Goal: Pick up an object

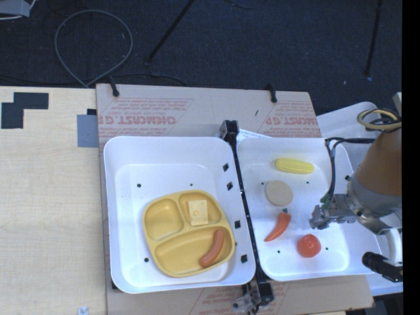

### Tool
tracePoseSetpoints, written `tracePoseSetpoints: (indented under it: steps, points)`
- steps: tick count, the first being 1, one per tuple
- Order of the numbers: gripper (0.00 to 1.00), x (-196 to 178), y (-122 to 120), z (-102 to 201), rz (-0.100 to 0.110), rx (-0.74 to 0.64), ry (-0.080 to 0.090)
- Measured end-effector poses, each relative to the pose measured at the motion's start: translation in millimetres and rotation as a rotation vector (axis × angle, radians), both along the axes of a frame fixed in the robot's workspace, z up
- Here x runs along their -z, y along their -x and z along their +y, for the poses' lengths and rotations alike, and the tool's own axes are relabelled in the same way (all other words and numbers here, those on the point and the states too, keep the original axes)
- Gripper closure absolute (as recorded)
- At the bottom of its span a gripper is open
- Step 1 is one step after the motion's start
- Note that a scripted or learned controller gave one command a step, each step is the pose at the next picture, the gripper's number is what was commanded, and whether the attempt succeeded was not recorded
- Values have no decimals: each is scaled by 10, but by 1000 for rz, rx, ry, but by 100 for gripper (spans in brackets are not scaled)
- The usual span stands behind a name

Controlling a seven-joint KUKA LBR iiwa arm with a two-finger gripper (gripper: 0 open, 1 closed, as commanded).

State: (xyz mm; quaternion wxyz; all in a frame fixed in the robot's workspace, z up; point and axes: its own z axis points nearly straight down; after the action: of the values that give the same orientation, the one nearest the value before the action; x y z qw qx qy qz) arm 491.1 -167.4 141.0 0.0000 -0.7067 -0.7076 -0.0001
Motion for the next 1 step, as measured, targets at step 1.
tracePoseSetpoints:
  steps: [1]
  points:
    - [100,-613,35,12,-2,-1,1]
